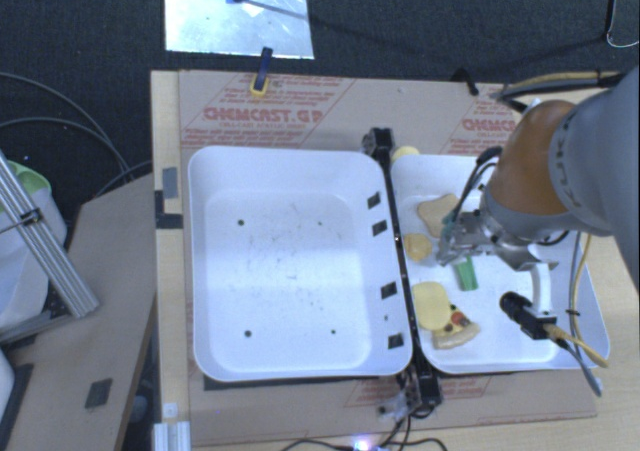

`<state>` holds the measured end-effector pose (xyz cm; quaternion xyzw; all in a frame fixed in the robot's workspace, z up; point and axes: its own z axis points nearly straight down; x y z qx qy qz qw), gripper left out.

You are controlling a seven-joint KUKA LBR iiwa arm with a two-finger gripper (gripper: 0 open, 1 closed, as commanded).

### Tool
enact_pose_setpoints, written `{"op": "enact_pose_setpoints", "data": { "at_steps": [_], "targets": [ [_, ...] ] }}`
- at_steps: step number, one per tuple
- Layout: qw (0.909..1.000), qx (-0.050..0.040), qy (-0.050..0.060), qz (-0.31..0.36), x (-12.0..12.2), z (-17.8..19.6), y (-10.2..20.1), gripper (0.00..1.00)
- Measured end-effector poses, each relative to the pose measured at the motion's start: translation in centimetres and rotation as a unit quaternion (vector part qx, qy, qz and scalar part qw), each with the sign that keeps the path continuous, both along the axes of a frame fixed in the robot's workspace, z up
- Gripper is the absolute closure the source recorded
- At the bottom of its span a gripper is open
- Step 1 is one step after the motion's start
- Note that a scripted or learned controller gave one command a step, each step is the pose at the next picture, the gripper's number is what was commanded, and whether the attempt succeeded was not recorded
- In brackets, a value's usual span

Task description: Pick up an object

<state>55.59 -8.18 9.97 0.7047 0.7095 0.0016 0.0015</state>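
Camera view: gripper (458, 242) above flat, pale-yellow pieces (432, 305).

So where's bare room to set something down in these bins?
The left bin is bare floor wall to wall. The right bin is crowded: toast-like piece, green piece, yellow piece and pizza-like slice sit by the divider, under the gripper.
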Motion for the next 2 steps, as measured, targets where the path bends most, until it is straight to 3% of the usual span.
{"op": "enact_pose_setpoints", "data": {
  "at_steps": [1,2],
  "targets": [
    [1.0000,0.0006,-0.006,0.002,1.3,13.5,4.3,1.00],
    [1.0000,0.0011,0.003,0.000,-7.2,15.0,8.1,1.00]
  ]
}}
